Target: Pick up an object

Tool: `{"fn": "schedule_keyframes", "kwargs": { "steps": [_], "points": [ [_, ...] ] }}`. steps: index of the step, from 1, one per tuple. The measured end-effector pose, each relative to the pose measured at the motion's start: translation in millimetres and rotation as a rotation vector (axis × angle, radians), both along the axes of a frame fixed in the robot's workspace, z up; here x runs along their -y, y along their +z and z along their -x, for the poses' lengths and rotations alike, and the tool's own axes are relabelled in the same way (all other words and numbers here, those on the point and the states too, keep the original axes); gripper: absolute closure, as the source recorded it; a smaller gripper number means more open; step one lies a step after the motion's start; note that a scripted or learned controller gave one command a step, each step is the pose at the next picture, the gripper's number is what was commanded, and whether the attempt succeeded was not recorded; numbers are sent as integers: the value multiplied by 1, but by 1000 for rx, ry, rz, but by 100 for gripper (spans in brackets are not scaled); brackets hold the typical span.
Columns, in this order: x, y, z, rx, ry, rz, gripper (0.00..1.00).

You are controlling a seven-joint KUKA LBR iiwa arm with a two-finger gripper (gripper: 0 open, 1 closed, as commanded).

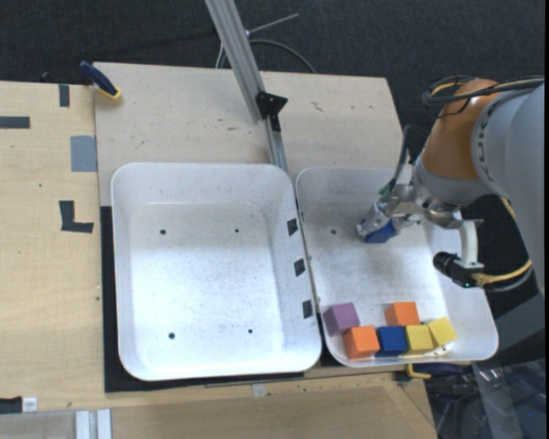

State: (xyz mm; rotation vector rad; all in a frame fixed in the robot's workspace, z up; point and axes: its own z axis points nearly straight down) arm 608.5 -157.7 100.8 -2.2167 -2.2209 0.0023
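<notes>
Two white bins sit side by side; the right bin (457, 332) holds six blocks along its lower edge, centre right of the frame. Above them, the gripper (382, 227) hangs over the bin's upper middle, its jaws clamped on a small blue block (379, 233), whose long axis runs lower left to upper right.

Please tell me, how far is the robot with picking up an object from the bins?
Done: the gripper has reached into the right bin, and a blue block sits between its fingers, so a grasp looks made. In hand: that block, apparently just off the bin floor, though the height is hard to judge. Left: lifting it clear. The other blocks lie untouched along the bin's near edge.
</notes>
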Motion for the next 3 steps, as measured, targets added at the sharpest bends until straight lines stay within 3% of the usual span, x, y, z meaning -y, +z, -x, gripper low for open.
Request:
{"fn": "schedule_keyframes", "kwargs": {
  "steps": [1, 2, 3],
  "points": [
    [-70, -8, -46, -8, 6, 0, 100],
    [-145, 96, -54, 10, 6, -1, 100],
    [-200, 90, -21, -1, 4, 0, 100]
  ]
}}
